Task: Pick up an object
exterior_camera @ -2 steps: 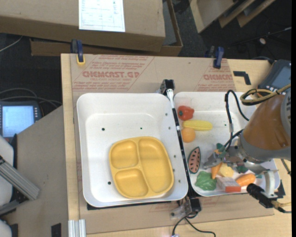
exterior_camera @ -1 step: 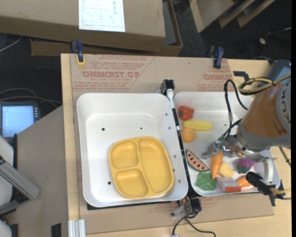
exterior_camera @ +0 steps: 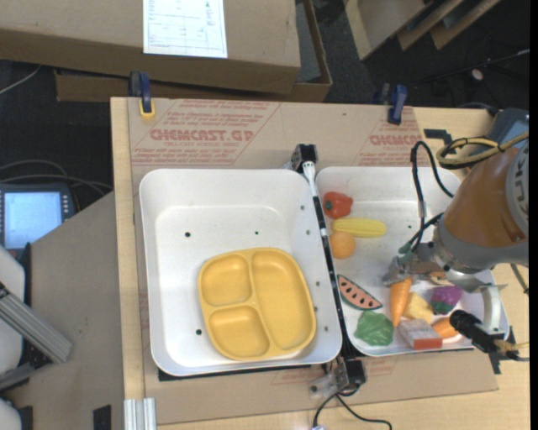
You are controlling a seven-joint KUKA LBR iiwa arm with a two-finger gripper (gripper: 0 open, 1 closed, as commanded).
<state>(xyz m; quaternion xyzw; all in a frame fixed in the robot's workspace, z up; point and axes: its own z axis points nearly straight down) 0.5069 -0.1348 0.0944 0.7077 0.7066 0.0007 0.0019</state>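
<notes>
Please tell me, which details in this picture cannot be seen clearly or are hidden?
- Gripper: in the camera view the arm's own wrist covers it from above, so its state above the toy carrot cannot be told.
- Right bin: the arm hides its far right part.
- Purple toy: partly under the wrist, its kind is unclear.
- Pink-and-white block: too small to identify.
- Sheet on the cardboard box: print too small, top cut off.

I see even, bright overhead light with soft shadows. The white bins (exterior_camera: pixel 168 201) glare mildly, nearly washed out. Beyond the desk (exterior_camera: pixel 252 134) edges the floor falls dark. Focus is slightly soft throughout, grainy.
</notes>
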